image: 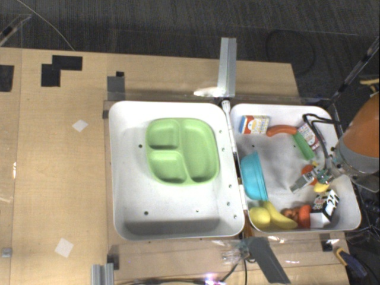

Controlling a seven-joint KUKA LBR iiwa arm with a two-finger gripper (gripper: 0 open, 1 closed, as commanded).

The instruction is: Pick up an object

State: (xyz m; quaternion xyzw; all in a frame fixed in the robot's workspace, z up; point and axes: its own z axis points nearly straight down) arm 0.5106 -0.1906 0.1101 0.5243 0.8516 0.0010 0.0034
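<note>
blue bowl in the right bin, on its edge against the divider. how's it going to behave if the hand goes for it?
The blue bowl looks like rigid moulded plastic, so probably stiff and light. It stands on edge against the right bin's left wall, so a nudge would likely tip it flat or rock it. Its smooth curved wall may slip; the thin rim seems the safer grip. The banana near its lower end could get pushed.

The grey robot arm with its orange band (363, 136) comes in from the right edge of the frame, about halfway down. Its small two-finger gripper (310, 178) points left and a little down, low at the lower right.
</note>
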